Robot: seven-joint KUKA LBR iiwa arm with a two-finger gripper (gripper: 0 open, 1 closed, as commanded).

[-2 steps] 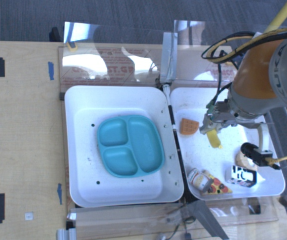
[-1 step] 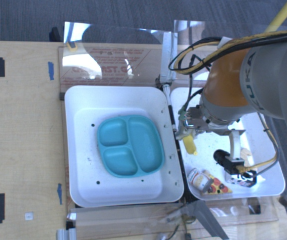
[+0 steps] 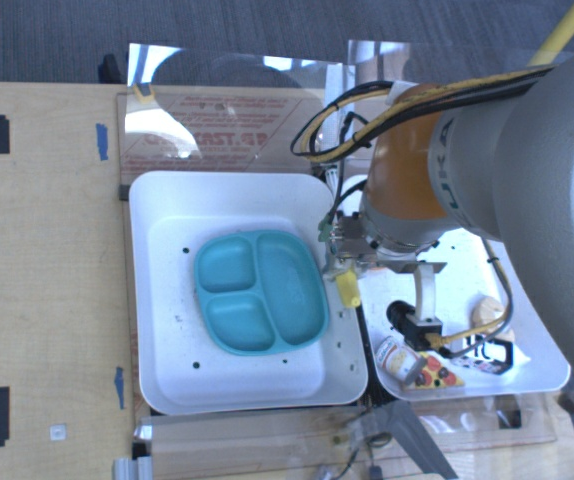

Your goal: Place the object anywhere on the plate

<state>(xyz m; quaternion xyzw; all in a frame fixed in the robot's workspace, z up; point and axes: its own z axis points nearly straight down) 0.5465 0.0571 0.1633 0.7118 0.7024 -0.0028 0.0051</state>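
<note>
One slip and the yellow piece [image 3: 348, 288] pinched in my gripper [image 3: 347, 273] drops on the bin rim [image 3: 357, 343], missing the plate [image 3: 260, 291].

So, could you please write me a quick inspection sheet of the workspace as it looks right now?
Surface: wooden bench bearing the left white bin and the right white bin.
Job's things: teal three-compartment plate lies in the left bin; a small yellow object hangs below the wrist, over the bins' shared edge.
Clutter: small packets and a pale rounded item in the right bin.
Grippers: pincer near the yellow object; grip unclear.
Cables: black and yellow cables loop along the arm.
Surroundings: clear plastic sheet behind the bins, blue tape marks, grey floor.
</note>
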